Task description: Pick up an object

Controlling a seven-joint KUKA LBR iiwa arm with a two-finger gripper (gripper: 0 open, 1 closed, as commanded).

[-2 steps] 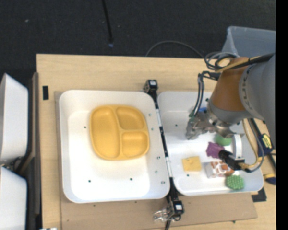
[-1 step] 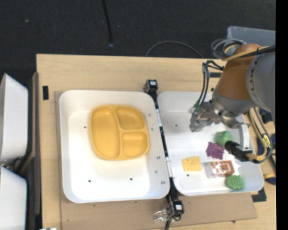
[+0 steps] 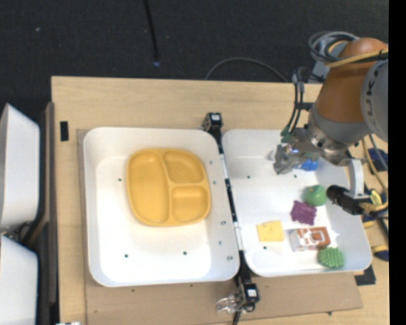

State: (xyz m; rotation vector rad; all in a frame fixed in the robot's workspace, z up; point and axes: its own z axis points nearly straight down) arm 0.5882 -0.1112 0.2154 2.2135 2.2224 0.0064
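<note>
My gripper [image 3: 286,161] hangs low over the back of the right bin [image 3: 257,188], under the orange-banded wrist. A small blue object [image 3: 310,163] lies just to its right, partly covered by the wrist; I cannot tell whether they touch. Farther forward in the same bin lie a round green object [image 3: 316,195], a purple lumpy object [image 3: 303,212], a yellow square [image 3: 270,231], a small red-and-white packet [image 3: 311,237] and a green knobbly object [image 3: 331,257].
The left bin [image 3: 108,249] holds a yellow divided plate [image 3: 168,185]. A black cylindrical part [image 3: 344,199] juts over the right bin's right edge. Cables hang at the arm's right side. A divider rail [image 3: 228,195] runs between the bins.
</note>
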